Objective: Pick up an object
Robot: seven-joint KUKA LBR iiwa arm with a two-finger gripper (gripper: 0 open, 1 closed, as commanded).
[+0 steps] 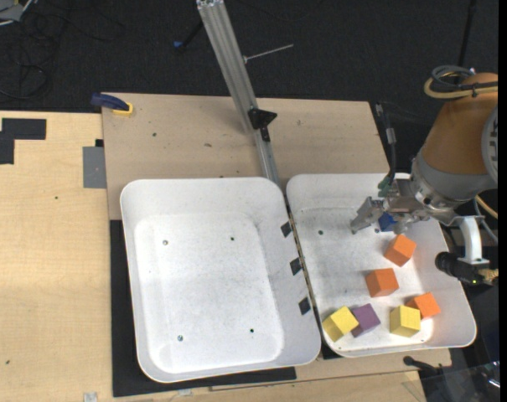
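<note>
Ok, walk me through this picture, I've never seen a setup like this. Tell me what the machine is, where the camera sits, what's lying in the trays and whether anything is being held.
This is one fixed camera above a wooden bench, looking down at a slant. The machine is a robot arm, grey with an orange band, reaching in from the right. Its end effector is low over the right bin; a small blue thing shows right under it, but I cannot tell whether it is gripped. Two shallow white bins sit side by side. The blocks all lie in the right one: three orange cubes, two yellow cubes and a purple cube, clustered toward its near end. The left bin sits beside it. A metal bar slants up behind them.
</note>
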